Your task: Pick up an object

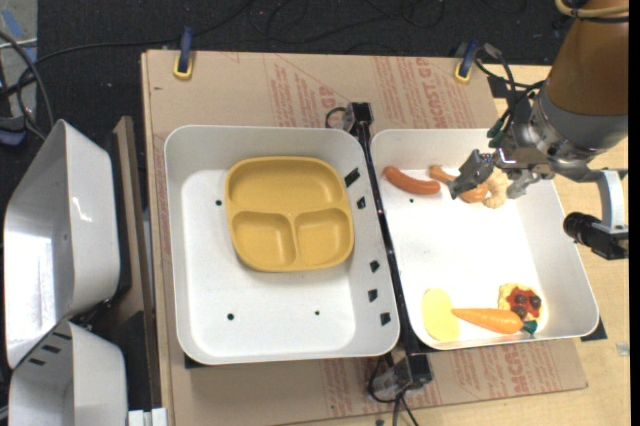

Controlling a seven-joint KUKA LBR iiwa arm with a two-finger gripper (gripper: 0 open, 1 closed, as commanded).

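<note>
Croissant-like toy food [491, 193], tan and lumpy, lies near the far edge of the right bin [560, 244], toward its far right corner, and it looks to be what the gripper [472, 180] is working on. The dark fingers sit right over or against the piece's left end, but the slanted view and the arm's bulk hide the tips, so I cannot tell whether they are spread, closed, or already pinching it. Judging by its look, the piece is a light hollow plastic or foam toy: easy to lift, fairly stiff, but smooth and rounded, so it may squirt sideways if squeezed off-centre. The best hold would be across its narrower waist, fingers straddling the middle of the curve rather than a tapered tip. Just beside it, toward the bin's far left corner, lies a sausage [411, 180], close enough to be nudged. Along the near edge rest a yellow disc [437, 313], a carrot [487, 319] touching it, and a small pizza slice [521, 300] by the near right corner, all well apart from the gripper. The left bin [200, 294] bears a yellow divided plate [290, 213] toward its far edge.
</note>
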